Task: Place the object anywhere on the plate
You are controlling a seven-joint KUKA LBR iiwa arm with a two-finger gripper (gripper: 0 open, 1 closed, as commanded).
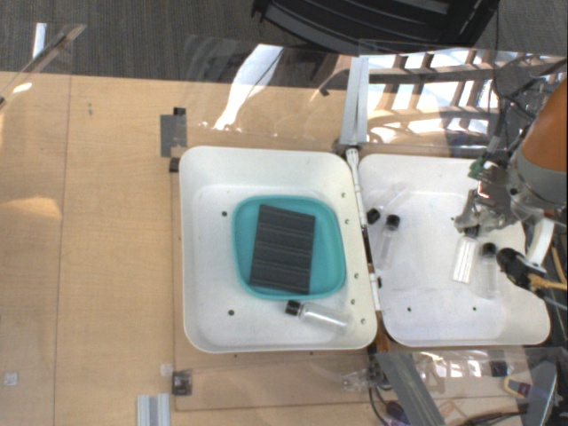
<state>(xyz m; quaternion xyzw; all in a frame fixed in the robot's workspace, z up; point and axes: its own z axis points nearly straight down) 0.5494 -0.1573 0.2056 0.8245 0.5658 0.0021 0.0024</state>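
The two bins are showing plain white, the left bin (204,238) and the right bin (426,318) alike. At the centre of the left bin a teal plate (244,238) is carrying a dark grey block (283,251) ribbed with fine horizontal lines. At the plate's five o'clock a clear vial (312,312) is showing a black cap. The bench (89,238) is glowing pale tan wood. At three o'clock the arm (543,149) is showing grey with orange.
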